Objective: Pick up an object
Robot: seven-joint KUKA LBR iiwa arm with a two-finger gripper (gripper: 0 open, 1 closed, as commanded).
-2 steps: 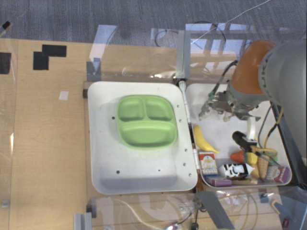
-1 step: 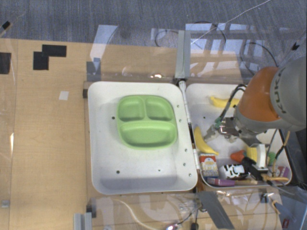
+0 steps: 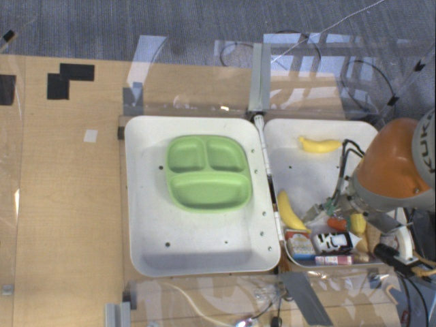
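Observation:
The right bin [image 3: 306,172] holds a yellow banana [image 3: 320,144] near its far edge and a second banana [image 3: 291,212] at its left side. A heap of small items lies in the front right corner: a red piece [image 3: 336,222], a black and white piece [image 3: 335,240], a flat box [image 3: 301,244] and a yellow piece [image 3: 357,223]. The arm's orange band [image 3: 392,162] hangs over the bin's right part. My gripper [image 3: 338,210] reaches down into the heap, and the wrist hides its fingertips.
The left bin [image 3: 146,237] carries a green divided plate [image 3: 208,172] at its middle. A metal rail [image 3: 257,80] runs back between the bins. Cables [image 3: 344,152] trail along the arm, and more lie below the bench front.

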